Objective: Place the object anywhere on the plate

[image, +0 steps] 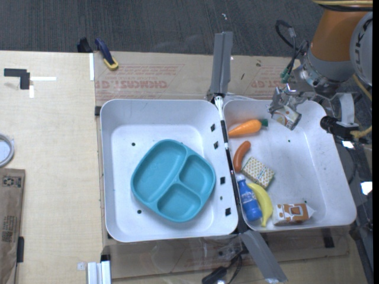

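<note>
Plate (pixel 172 180), blue and split into three compartments, is lying in the left bin (pixel 112 158), slightly skewed to the bin walls. Right bin (pixel 331 176) is carrying the loose items: a carrot (pixel 245 128) is lying near the back left corner, a sausage (pixel 241 154) just below it, a patterned cracker-like block (pixel 258 171) beside the sausage, then a blue bottle (pixel 249 201) and a banana (pixel 262 201) lying side by side and touching near the front left, and a small brown-and-white carton (pixel 292 213) lying on its side at the front. Arm (pixel 340 31) is reaching in from the right, orange band showing above the wrist. Pincer (pixel 285 112) is hanging over the back of the right bin, just right of the carrot's green tip; a small pale boxy thing is showing at its tip, but I cannot tell whether the fingers are gripping it or whether they are open or closed. Bench (pixel 47 129) to the left is bearing a roll of tape (pixel 3 151) at the edge.
</note>
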`<state>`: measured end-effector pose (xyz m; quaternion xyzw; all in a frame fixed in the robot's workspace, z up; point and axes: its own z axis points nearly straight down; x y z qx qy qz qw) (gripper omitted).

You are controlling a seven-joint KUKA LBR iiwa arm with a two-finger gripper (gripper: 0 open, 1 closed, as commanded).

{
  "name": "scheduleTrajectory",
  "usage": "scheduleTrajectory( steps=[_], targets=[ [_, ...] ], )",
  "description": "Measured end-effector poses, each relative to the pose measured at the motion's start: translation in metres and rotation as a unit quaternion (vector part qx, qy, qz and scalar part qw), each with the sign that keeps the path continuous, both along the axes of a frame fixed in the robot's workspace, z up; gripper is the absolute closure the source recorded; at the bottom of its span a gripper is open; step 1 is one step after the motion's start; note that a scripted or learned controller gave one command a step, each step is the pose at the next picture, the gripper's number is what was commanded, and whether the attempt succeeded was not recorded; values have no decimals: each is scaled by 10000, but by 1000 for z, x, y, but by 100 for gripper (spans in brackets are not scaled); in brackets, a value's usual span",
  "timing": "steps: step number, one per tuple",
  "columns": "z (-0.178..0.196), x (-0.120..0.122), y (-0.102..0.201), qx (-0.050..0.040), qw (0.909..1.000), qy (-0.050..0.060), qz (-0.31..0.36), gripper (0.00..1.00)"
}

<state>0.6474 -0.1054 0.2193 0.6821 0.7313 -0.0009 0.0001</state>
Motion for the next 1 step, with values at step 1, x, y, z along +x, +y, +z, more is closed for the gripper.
scheduleTrajectory(
  steps=[1],
  targets=[
    [-6, 4, 86, 5, 9984, 4, 558, 100]
  ],
)
